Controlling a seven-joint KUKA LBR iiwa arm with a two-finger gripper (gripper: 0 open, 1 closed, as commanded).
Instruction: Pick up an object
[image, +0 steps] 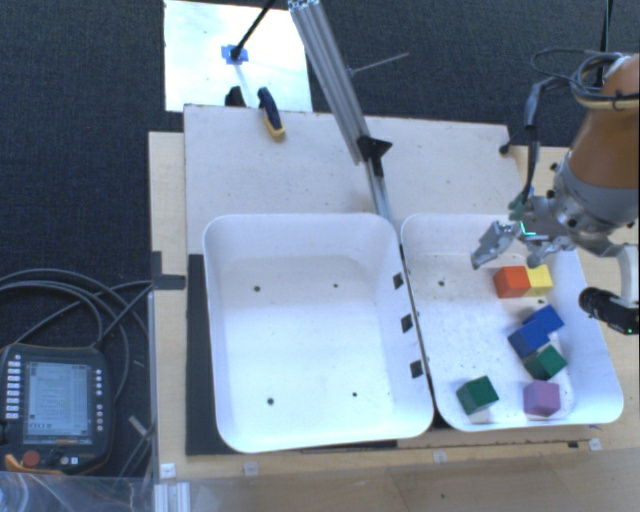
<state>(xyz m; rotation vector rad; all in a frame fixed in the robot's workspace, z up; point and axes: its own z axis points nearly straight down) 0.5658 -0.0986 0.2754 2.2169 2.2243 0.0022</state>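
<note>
Hovering with fingers spread and gripping nothing, the gripper (512, 240) nears a small orange cube (511, 282).

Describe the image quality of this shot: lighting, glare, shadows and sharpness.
Camera view: even overhead light, soft overall; the bright panel at top is blown out with glare; the left bin is near-white with faint shading along its walls; blocks such as the orange block cast small soft shadows in the right bin; the gripper looks slightly blurred, its finger detail unreadable.
</note>
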